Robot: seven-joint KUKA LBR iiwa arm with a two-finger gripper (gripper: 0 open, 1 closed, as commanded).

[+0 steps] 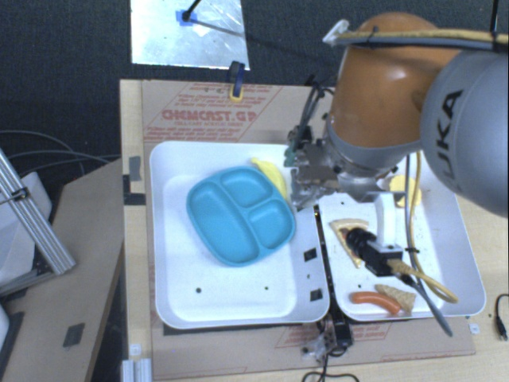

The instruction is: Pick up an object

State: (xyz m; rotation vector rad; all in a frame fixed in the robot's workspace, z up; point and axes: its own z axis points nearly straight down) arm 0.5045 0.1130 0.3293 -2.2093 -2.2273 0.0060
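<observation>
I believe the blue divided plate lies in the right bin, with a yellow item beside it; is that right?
Not quite: the camera view shows the blue divided plate in the left bin, with the yellow item beside it.

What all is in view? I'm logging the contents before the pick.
Left bin: 1, white, bench left.
Right bin: 1, white, beside it.
Plate: 1, blue, left bin.
Banana: 1, yellow, behind plate, left bin.
Slice: 1, tan, right bin.
Sausage: 1, orange, right bin front.
Wedge: 1, tan, beside sausage.
Yellow piece: 1, yellow, right bin rear, partly hidden.
Cardboard: 1, brown, under bins.
Arm: 1, grey and orange, from right.
Gripper: 1, dark metal, over the bins' shared edge.
</observation>
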